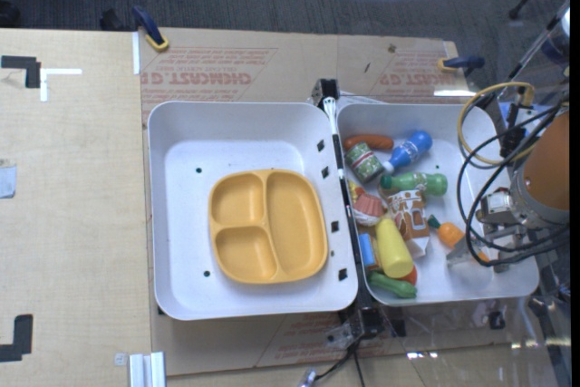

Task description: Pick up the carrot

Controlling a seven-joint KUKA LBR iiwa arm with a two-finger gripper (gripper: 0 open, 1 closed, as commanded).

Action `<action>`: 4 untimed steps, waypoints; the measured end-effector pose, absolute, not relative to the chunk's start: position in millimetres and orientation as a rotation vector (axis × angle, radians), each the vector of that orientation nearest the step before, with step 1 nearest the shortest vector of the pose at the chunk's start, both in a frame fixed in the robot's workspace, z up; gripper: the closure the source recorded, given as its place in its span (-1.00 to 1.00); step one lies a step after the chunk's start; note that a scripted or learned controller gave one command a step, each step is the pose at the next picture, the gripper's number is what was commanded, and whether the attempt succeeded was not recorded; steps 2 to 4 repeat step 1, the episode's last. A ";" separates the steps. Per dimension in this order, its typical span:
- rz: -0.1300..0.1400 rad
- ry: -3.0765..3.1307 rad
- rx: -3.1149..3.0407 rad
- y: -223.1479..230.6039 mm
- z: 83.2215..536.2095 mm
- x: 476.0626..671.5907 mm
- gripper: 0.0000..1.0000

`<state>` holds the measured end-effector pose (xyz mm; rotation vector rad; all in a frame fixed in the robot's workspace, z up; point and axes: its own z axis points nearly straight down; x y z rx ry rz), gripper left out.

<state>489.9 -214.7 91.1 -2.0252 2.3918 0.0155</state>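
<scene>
Two white bins are seen side by side on the bench. In the left bin [172,222] a yellow divided plate [268,225] is laid flat, its three sections bare. The right bin [471,281] is crowded along its left side with toy food. At the top of that heap the carrot [370,142] is found, a slim orange-red piece lying almost level, close to the bin's upper left corner and just above a green-labelled can [364,162]. A blue and white bottle [407,149] is tilted just to the right of the carrot, and a green bottle [419,184] is stretched out beneath it. Lower down, a yellow bottle [392,248] is stood among small cartons, with a green vegetable [392,286] at the bottom edge. A small orange piece [450,236] is set apart towards the right.

The arm is reached in from the right, cables looped over it, and the gripper [494,242] is held low over the bin's right side, well apart from the carrot. Nothing is seen between its fingers; how wide they are set cannot be told from this angle.
</scene>
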 end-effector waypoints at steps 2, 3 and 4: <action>0.012 2.471 -1.927 -215.9 91.4 511.5 -1.00; 0.012 2.471 -1.927 -215.9 91.4 511.5 -1.00; 0.012 2.471 -1.927 -215.9 91.4 511.5 -1.00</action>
